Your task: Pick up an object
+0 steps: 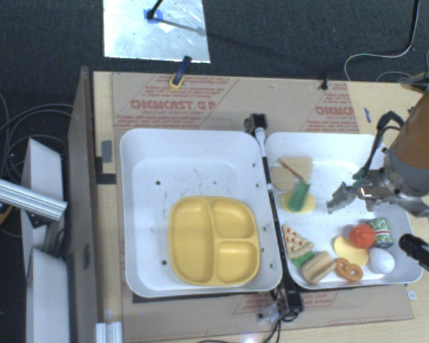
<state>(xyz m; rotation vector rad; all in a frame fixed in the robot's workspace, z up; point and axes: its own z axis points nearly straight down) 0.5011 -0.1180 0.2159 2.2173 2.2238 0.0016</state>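
Food toys are crowding the front of your right bin [322,145]: one hot dog [317,266], one pretzel [349,271], and one white egg [381,261] are lying nearest you along the front wall. Just behind them you are seeing one pizza slice [295,241], one yellow disc [349,249] with one red tomato [362,236] sitting on its far edge, and one small green-and-white can [381,232] touching the tomato's right side. Farther back, one green piece [298,196] is lying on a second, paler yellow disc [307,204], and one tan sandwich wedge [294,168] is resting beyond that, near the divider.

Your gripper [340,198] is hovering over the bare middle of that right bin, between the green piece and the tomato, touching neither. Its two fingers are standing spread apart, with nothing between them. The arm [418,148] is reaching in from the right.

In the left bin [150,156] you are looking at one yellow plate with three compartments [214,239], sitting toward the front right. Both bins are resting on one cardboard sheet [200,102]. Farthest back, one silvery sheet [156,18] is lying on the dark floor.
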